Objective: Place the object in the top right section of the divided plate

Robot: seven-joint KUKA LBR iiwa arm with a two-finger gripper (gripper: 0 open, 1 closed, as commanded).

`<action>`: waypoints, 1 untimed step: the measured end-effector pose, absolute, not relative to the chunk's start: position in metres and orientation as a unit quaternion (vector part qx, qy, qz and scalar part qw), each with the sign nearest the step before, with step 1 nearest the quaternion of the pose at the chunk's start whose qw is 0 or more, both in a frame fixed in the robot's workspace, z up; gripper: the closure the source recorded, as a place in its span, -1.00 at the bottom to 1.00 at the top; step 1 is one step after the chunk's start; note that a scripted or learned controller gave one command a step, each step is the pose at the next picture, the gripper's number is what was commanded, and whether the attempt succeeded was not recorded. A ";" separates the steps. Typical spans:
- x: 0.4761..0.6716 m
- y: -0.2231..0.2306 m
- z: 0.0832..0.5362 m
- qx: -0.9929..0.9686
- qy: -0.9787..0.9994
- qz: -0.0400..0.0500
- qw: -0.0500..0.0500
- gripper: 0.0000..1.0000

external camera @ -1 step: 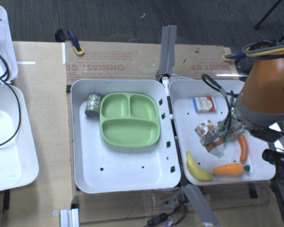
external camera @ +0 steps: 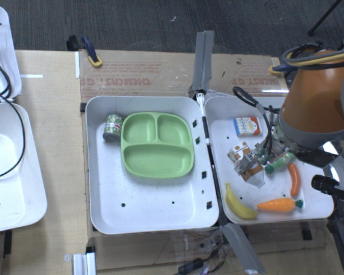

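One green bottle point(external camera: 278, 162) lying, cap toward upper right.

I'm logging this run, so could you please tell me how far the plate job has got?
Nothing looks done yet: all three sections of the green divided plate in the left bin are bare. The gripper is down among the right bin's items, by a small snack box and a green bottle; no grasp is visible. Picking, carrying and placing remain.
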State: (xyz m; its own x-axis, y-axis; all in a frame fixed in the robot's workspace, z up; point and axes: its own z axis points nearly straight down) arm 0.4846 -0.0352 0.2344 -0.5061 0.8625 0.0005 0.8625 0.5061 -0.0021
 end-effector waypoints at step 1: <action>0.540 0.032 0.262 -0.425 -0.905 0.001 0.000 1.00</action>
State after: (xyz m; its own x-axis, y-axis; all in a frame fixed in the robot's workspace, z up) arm 0.5396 0.0323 0.2618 -0.6396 0.7687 -0.0005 0.7687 0.6396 -0.0013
